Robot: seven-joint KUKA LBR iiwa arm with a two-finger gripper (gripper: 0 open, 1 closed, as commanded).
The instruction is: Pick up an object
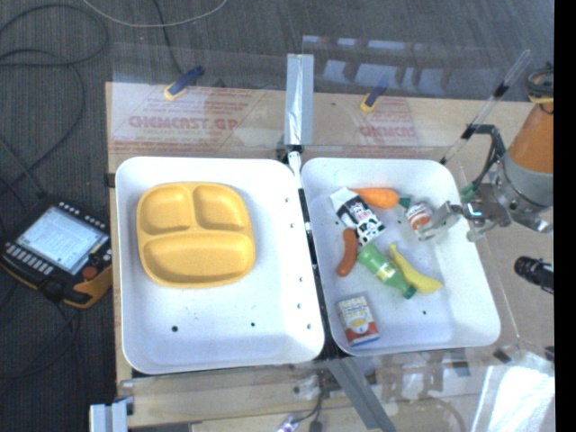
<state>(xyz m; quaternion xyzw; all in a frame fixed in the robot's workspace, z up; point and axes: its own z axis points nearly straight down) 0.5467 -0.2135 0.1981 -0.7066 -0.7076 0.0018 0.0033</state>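
Hovering at the right bin's far edge, end effector just beside a small red-and-white can; finger state impossible to tell. Nothing lifted yet: carrot, banana, green bottle lying inside.

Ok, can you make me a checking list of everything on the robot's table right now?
Surface: bench bearing two white bins.
Job's things: right bin holds carrot, banana, green bottle, sausage, small can, black-and-white carton, snack box.
Clutter: yellow divided plate in left bin.
Grippers: gripper over the right bin's far right part, near the can.
Cables: black cables on the floor.
Surroundings: handheld controller on the floor.
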